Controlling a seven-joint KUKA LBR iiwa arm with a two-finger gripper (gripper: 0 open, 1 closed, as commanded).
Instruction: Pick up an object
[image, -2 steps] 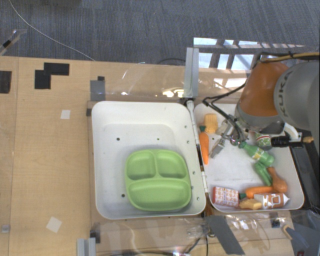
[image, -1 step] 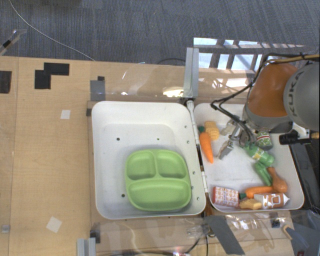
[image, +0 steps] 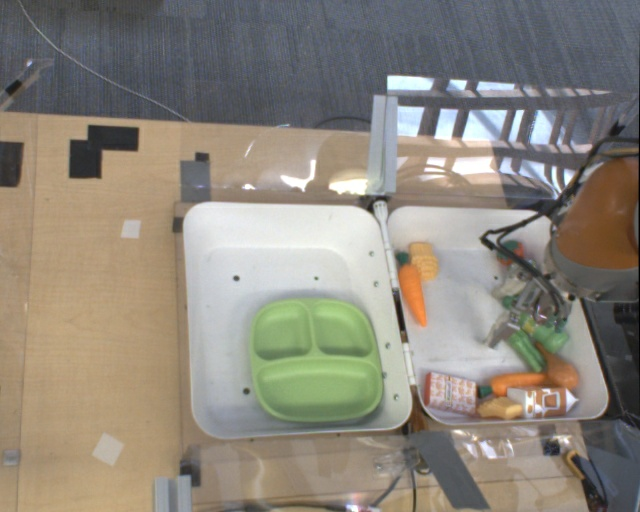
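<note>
My gripper (image: 520, 325) hangs low over the right side of the right bin (image: 455, 335), just above a green cucumber-like piece (image: 527, 350). Below it, along the bin's front wall, lie a small carrot (image: 518, 381), a brown-orange rounded item (image: 563, 375), a white bottle (image: 545, 402), a yellowish piece (image: 497, 407) and a red-and-white packet (image: 451, 391). A long carrot (image: 413, 292) and a corn cob (image: 424, 261) lie at the bin's left wall. Wrist and cables hide what is under the hand.
The left bin (image: 215, 300) holds a green divided plate (image: 315, 358) in its front half. A metal post (image: 382, 145) rises at the back between the bins. The arm's orange band (image: 600, 215) looms over the right bin's far right corner.
</note>
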